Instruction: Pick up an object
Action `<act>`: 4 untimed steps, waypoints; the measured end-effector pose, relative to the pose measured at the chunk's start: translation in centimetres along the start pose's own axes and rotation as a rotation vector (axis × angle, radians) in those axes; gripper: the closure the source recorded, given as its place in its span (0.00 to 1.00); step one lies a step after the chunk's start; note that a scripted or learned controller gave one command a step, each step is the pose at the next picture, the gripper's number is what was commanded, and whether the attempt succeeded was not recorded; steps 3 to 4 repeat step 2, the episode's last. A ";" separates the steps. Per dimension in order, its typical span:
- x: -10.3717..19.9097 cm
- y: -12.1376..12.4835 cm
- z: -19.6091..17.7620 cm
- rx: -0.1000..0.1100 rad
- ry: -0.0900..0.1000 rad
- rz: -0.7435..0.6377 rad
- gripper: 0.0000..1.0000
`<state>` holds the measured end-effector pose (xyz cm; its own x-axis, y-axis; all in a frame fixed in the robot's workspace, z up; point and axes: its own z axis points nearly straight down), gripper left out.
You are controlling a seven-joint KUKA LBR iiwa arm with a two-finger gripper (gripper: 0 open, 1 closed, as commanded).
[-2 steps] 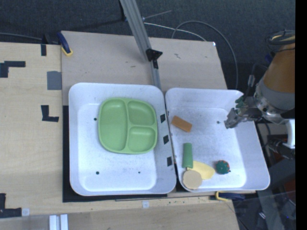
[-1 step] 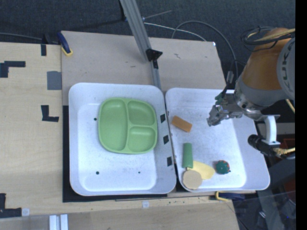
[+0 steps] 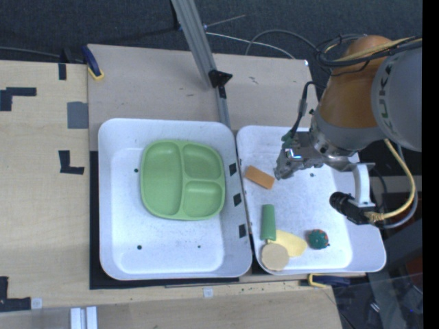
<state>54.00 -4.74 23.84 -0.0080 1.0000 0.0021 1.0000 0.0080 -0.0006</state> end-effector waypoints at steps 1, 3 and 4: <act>6.1 0.5 -0.3 0.001 0.000 -0.001 1.00; 12.2 0.3 -0.3 0.002 0.000 0.000 1.00; 12.2 0.3 -0.3 0.002 0.000 0.000 1.00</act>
